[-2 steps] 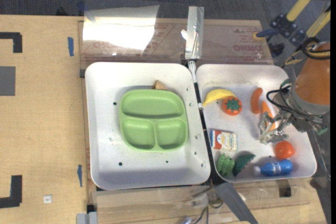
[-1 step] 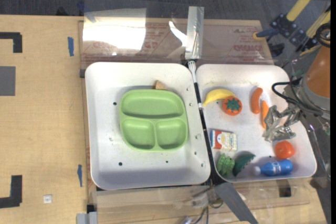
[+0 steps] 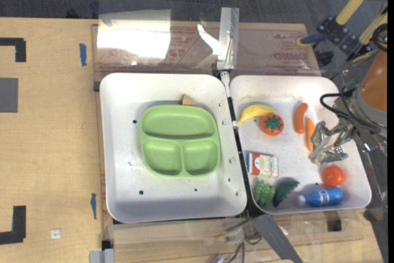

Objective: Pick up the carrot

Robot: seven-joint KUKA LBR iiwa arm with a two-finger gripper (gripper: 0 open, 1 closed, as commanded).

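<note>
Orange carrot (image 3: 309, 134) in right bin (image 3: 363, 203) | end effector (image 3: 326, 146) just beside it | grip state can't tell

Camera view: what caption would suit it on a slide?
Robot gripper hovers over the right bin of toy food, beside the carrot; a green divided plate sits in the left bin.

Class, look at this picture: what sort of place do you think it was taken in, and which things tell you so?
Probably a robot lab's test bench: a robot claw hangs over a white bin of toy food, like a carrot and banana, beside a green divided plate.
</note>
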